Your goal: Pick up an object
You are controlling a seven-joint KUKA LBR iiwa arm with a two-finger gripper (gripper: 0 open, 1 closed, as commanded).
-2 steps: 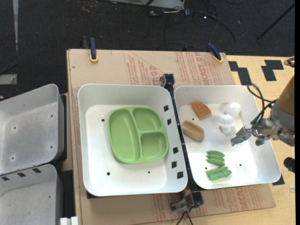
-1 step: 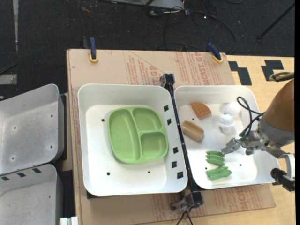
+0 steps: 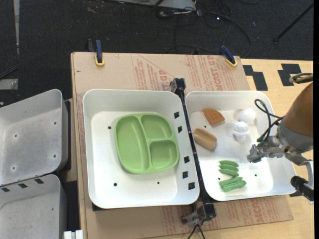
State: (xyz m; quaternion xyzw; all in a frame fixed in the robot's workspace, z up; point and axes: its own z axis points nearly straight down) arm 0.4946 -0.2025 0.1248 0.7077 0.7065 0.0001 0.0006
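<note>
The right bin (image 3: 264,185) holds several small items: a tan cracker-like piece (image 3: 214,116), a brown bread-roll shape (image 3: 205,138), two white round objects (image 3: 245,115) (image 3: 240,129), and green pea pods (image 3: 229,167) (image 3: 232,184). My gripper (image 3: 254,154) hangs low over the right part of this bin, to the right of the pea pods and below the white objects. Nothing shows between its tips. The grey arm with its orange band (image 3: 301,116) comes in from the right edge.
A green divided plate (image 3: 147,143) lies in the left bin (image 3: 99,183). A black divider with clips (image 3: 187,133) runs between the bins. Spare white bins (image 3: 30,133) sit off the bench at the left. A black cable (image 3: 266,114) loops above the gripper.
</note>
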